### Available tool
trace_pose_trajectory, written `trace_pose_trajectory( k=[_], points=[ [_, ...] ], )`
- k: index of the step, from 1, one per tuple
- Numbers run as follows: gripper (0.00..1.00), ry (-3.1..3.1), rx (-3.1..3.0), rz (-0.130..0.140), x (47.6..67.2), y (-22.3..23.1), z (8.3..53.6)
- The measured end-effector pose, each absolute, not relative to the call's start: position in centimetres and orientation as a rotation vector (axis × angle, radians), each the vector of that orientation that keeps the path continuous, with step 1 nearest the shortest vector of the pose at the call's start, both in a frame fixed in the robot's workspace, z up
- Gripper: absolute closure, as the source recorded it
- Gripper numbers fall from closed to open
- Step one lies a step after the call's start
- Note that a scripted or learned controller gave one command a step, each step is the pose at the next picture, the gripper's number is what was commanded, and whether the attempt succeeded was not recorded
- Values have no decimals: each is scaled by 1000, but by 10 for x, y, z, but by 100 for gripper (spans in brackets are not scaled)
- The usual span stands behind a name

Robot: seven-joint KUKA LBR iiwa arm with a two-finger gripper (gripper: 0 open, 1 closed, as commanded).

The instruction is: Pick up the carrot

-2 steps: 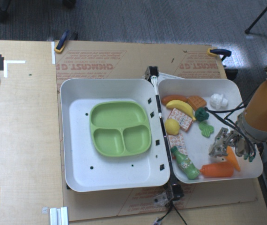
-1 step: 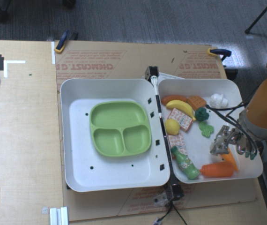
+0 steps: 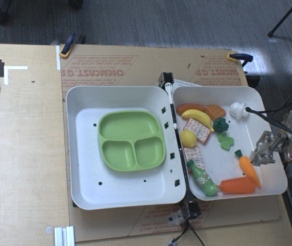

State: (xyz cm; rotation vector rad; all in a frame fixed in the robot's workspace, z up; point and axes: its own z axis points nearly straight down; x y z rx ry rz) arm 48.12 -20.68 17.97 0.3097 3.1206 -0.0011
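While the tool (image 3: 265,150) hangs over the right bin (image 3: 248,94), we can't tell its grip.
Carrot (image 3: 249,170) sits just beside it, near the bin's front corner.

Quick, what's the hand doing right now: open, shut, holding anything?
Hand: cannot be told; it sits just above the carrot in the right bin.

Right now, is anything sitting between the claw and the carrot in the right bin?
Nothing visible does. The claw hangs at the right bin's right side, with the carrot just below-left of it on bare bin floor. The larger orange piece lies beyond the carrot.
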Motion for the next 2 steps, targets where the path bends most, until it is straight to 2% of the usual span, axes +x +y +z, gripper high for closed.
trace_pose_trajectory(
  k=[1, 2],
  points=[
    [0, 3121, 310, -1, 481, -207, 180],
    [0, 3126, 147, -6, 483, -186, 100]
  ],
)
